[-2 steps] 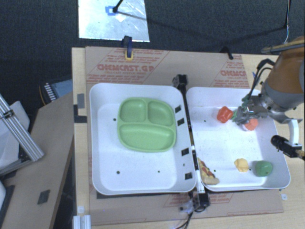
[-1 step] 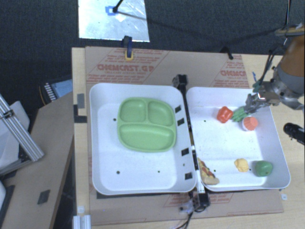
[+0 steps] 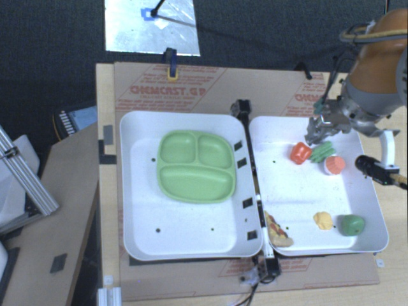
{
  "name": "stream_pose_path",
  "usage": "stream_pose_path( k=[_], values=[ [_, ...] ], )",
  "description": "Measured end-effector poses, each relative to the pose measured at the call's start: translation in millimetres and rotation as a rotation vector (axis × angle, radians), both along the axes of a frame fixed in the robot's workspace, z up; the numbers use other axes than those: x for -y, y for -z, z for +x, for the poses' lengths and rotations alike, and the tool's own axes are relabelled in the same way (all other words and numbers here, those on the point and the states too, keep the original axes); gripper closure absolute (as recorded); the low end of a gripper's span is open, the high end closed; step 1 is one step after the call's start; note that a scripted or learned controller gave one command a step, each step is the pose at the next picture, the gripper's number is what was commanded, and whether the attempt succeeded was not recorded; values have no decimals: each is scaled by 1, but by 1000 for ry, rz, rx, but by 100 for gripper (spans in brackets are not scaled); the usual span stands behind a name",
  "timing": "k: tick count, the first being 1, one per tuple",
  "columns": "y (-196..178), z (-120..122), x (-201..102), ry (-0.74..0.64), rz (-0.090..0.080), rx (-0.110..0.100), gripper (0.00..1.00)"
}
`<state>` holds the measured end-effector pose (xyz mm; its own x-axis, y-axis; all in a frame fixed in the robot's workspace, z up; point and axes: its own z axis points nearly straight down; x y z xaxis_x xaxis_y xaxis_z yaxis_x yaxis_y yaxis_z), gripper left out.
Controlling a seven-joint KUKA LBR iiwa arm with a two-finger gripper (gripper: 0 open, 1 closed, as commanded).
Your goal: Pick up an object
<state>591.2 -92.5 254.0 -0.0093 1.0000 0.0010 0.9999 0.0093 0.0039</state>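
My claw (image 3: 317, 131) hangs over the far part of the right bin (image 3: 299, 234), just above a small cluster of toy foods; I cannot tell how it is set. Directly below it lie an orange-red piece (image 3: 299, 153), a green piece (image 3: 322, 151) touching it, and a pink-and-white piece (image 3: 335, 165) just beside. Nearer the front of that bin sit a yellow piece (image 3: 323, 220) and a green ball (image 3: 351, 224). The left bin (image 3: 137, 234) holds a green divided plate (image 3: 194, 167).
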Motion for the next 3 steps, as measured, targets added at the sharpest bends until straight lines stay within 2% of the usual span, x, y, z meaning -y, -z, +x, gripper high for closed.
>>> stream_pose_path(
  k=[1, 3],
  values=[
    [-4, 16, -53, -1, 1, 0, 100],
    [12, 22, -172, -1, 1, -2, 100]
  ],
)
